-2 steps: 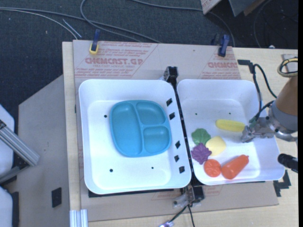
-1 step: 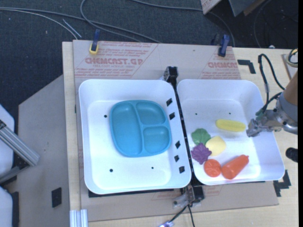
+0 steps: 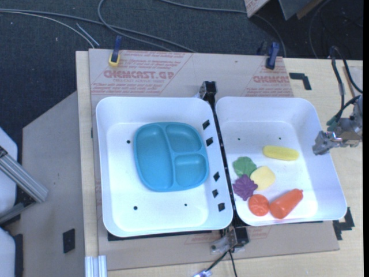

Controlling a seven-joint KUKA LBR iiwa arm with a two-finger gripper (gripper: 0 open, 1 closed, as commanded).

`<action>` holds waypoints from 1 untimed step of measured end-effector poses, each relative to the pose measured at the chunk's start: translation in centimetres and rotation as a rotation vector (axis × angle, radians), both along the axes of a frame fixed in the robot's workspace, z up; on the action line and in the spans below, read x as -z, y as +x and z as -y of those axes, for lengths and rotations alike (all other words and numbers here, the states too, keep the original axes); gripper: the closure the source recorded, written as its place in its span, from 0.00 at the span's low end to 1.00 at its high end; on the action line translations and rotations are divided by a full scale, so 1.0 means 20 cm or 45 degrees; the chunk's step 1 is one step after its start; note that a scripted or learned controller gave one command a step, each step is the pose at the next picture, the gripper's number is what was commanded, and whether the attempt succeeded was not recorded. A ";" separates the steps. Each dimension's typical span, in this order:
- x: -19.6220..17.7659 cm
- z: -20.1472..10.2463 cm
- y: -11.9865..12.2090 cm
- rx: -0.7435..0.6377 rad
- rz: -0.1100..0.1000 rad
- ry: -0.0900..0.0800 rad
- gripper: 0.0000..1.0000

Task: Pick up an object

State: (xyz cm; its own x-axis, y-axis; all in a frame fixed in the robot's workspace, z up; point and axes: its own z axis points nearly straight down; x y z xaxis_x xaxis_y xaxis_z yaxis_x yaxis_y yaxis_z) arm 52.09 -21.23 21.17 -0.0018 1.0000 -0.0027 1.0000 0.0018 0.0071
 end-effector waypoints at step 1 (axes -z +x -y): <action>-0.33 0.00 0.00 0.000 0.002 -0.001 1.00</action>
